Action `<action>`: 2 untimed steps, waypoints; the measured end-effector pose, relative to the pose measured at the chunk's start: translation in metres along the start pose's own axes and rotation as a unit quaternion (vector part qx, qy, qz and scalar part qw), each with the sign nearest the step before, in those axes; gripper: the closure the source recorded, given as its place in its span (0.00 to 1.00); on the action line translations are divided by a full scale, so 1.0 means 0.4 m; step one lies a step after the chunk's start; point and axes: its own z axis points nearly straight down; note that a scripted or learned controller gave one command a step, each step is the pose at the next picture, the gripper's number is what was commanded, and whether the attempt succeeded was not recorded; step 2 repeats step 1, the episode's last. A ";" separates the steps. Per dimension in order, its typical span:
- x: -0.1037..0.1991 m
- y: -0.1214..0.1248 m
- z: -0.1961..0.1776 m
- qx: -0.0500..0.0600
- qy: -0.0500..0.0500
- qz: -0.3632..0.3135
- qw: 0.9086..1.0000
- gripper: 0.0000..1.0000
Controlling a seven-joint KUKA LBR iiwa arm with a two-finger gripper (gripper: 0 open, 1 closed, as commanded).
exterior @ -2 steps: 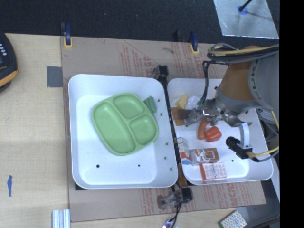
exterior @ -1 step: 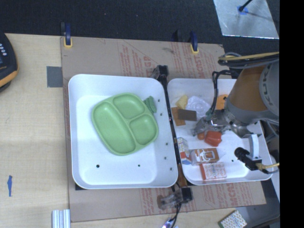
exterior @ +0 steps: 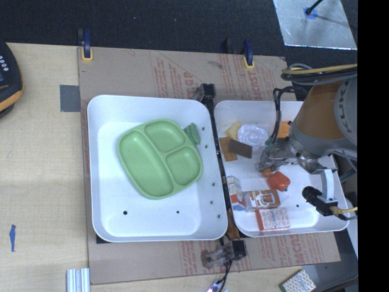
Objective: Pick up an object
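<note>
- The arm [exterior: 322, 117] reaches into the right bin [exterior: 316, 224], with the gripper [exterior: 271, 158] low among the clutter near the bin's middle.
- Whether the claw is spread or closed, or has hold of anything, I cannot tell (the wrist hides it).
- Closest candidate: a small red object [exterior: 279, 180] just near-side of the claw. A brown block [exterior: 236, 148] lies to its left and a clear plastic piece [exterior: 252, 134] on the far side.
- Two flat cartons [exterior: 262, 199] lie toward the near edge.
- The left bin [exterior: 100, 224] holds a green divided plate [exterior: 160, 158].
- To do this well, centre over one item, probably the red one, descend straight, and close fully before lifting, avoiding neighbours.
</note>
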 end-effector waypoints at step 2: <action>0.164 -0.043 -0.266 -0.006 0.002 -0.002 1.000 1.00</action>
